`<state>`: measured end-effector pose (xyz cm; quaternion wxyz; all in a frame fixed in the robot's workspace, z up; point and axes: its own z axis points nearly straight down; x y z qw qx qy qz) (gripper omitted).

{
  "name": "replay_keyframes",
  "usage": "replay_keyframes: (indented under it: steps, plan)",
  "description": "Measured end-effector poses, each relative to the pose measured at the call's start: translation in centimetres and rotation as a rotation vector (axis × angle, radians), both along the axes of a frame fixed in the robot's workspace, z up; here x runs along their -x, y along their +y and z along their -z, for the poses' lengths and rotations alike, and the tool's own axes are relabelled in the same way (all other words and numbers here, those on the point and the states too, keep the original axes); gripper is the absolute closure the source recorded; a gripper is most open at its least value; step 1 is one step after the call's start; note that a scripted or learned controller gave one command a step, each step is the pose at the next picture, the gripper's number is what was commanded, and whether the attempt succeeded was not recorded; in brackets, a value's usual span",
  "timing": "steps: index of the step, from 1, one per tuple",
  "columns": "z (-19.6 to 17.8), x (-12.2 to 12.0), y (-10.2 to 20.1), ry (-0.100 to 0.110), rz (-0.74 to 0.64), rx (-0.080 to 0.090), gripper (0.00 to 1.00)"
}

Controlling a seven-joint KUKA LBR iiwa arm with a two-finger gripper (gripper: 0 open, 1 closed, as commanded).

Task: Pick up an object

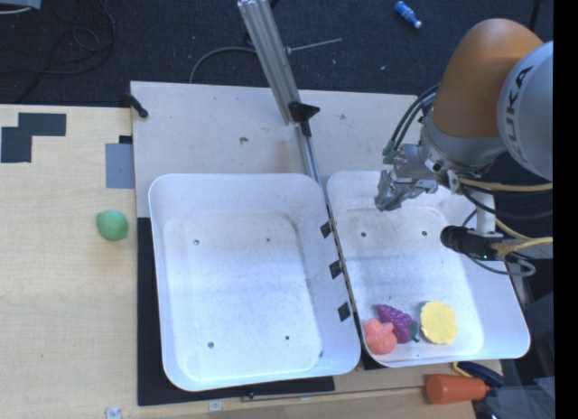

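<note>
A pale wooden bench [54,264] bears two shallow white bins side by side, with dark floor and cables beyond. A green ball [112,225] lies on the wood, left of the left bin [172,196]. In the right bin's [506,340] near corner sit an orange object [379,337], a purple object [396,318] and a yellow object [438,321], close together. The arm [492,92] reaches in from the right; its gripper [394,193] hangs over that bin's far end, well apart from them, grasping nothing.

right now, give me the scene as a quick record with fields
hand: over the far end of the right bin, nothing seen between its fingers
right bin contents: yellow object, purple object, orange object, clustered at the near end
left bin: beside the right bin
outside bins: green ball on the wooden bench
</note>
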<state>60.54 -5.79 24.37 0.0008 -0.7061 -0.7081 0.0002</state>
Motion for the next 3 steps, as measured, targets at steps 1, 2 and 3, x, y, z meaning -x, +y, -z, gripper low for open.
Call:
replay_keyframes:
  steps: [1,2,3]
  plan:
    - [0.9,-1.4,5.8,0.000,-0.001,0.000,1.00]
    - [0.1,-3.2,10.2,-0.001,0.001,0.001,1.00]
    - [1.3,-5.0,13.8,0.000,0.002,0.001,1.00]
